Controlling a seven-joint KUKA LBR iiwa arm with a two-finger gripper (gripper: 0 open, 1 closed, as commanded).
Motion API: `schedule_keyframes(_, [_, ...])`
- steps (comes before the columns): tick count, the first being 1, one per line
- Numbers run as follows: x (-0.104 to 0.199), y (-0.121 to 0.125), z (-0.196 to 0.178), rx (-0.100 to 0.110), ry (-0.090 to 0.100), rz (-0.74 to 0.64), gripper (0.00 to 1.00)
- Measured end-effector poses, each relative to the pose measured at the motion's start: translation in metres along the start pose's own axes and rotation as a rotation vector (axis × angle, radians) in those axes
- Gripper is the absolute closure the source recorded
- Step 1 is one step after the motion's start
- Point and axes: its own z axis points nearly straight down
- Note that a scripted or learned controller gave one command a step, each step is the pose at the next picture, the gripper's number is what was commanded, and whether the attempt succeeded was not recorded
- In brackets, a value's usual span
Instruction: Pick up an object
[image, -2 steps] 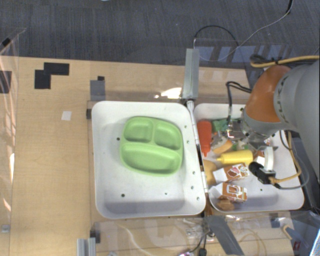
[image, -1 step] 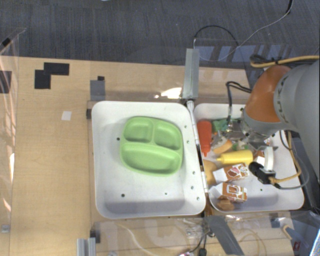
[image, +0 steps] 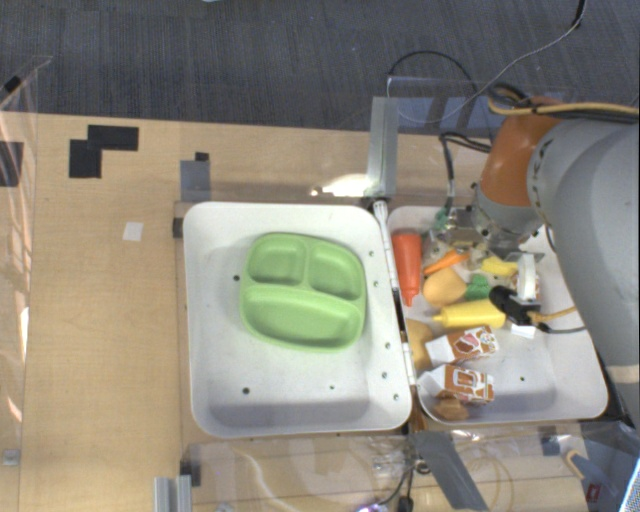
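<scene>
The right bin (image: 560, 390) holds a heap of toy food. Along its left wall lies a red-orange carrot-shaped piece (image: 405, 262). Beside it are a small orange piece (image: 445, 264), a yellow-orange rounded piece (image: 444, 289), a green piece (image: 479, 285) and a long yellow piece (image: 470, 316). Two small red-and-white cartons (image: 468, 383) lie nearer the front. My gripper (image: 458, 238) hangs below the orange wrist band (image: 510, 160) at the back of this bin, just above the small orange piece. Nothing shows as lifted.
The left bin (image: 215, 400) carries a green divided plate (image: 300, 291). The grey arm covers the right bin's far right side. A metal post (image: 384, 150) stands between the bins at the back. Cables (image: 460, 130) loop behind the wrist.
</scene>
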Motion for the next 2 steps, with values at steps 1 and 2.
schedule_keyframes(1, [0.003, 0.000, -0.012, 0.005, 0.006, -0.004, 1.00])
schedule_keyframes(2, [0.058, 0.002, -0.099, -0.009, 0.011, 0.040, 1.00])
